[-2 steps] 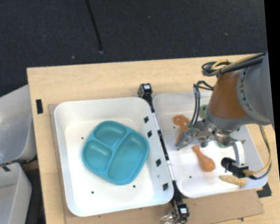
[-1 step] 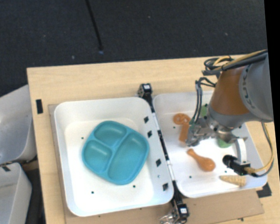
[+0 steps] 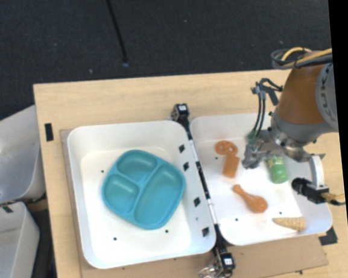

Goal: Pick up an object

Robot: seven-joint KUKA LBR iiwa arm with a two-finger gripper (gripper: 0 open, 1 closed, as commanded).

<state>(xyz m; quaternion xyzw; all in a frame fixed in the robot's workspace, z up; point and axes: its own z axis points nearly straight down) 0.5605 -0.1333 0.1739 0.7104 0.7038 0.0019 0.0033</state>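
Orange-banded arm (image 3: 304, 103) reaches over right bin (image 3: 230, 230). Tool (image 3: 255, 155) low, touching or just above green bottle (image 3: 278, 170); open or closed, cannot tell. Bottle likely target: nearest. Left of bottle: orange scoop (image 3: 227, 156), orange spoon (image 3: 250, 197). Cone (image 3: 290, 222) below bottle.

lighting: even, fairly bright, seemingly from overhead. two white bins (image 3: 80, 174) close to overexposed, their surface detail washed out. shadows: soft, faint, tight under the blue tray (image 3: 143, 188). glare: none sharp. dark floor (image 3: 152, 28) beyond the bench dim, grainy. focus: overall soft, low resolution; small items in the right-hand bin smeared at their edges. edge distortion: perhaps slight, hard to judge.
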